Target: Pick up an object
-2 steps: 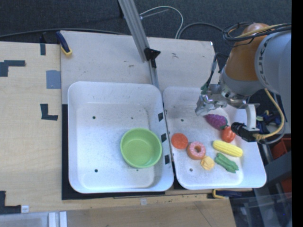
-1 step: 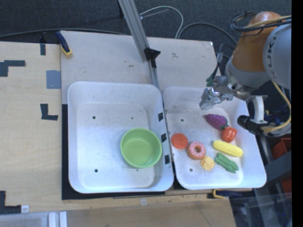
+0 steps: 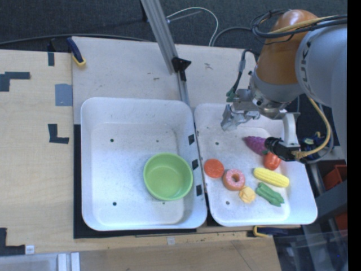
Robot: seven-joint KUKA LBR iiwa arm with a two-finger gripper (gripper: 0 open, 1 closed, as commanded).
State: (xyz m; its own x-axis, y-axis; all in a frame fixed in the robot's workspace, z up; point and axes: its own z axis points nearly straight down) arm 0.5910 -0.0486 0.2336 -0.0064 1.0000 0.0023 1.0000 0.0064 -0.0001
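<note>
Several toy foods lie below and right of the pincer [image 3: 232, 119], the purple piece [image 3: 255, 144] nearest. Whether it's clenched, I cannot tell. Reaching stage, I'd say; next: descend squarely over one.

The left bin [image 3: 101, 151] has lots of open floor — just a green bowl [image 3: 167, 176] sits near its front right corner. In the right bin [image 3: 217, 205] the back left part is bare, but the toys crowd the front and right side — an orange disc [image 3: 214, 167], a donut [image 3: 233, 179], a corn cob [image 3: 271, 177], a purple toy [image 3: 255, 144]. A slanted metal pole [image 3: 163, 33] crosses above the back of the bench.
</note>
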